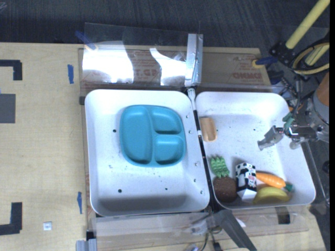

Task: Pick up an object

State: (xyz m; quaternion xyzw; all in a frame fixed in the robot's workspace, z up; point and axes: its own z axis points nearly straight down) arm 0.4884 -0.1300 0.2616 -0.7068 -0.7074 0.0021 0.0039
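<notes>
My gripper (268,138) hangs over the right part of the right bin (246,102), reaching in from the right, with nothing visibly in it. Below it, along the bin's near wall, lie an orange carrot (270,179) and a yellow banana (271,195). A black-and-white cow-patterned carton (245,177), a brown round fruit (225,189) and a green ridged piece (219,166) sit to their left. A tan bread-like block (208,128) rests against the bin's left wall, well left of the gripper.
The left bin (104,182) holds a blue divided plate (153,135). Behind both bins stands a cardboard panel under clear plastic (136,61). Cables and a yellow pole (309,20) crowd the far right corner.
</notes>
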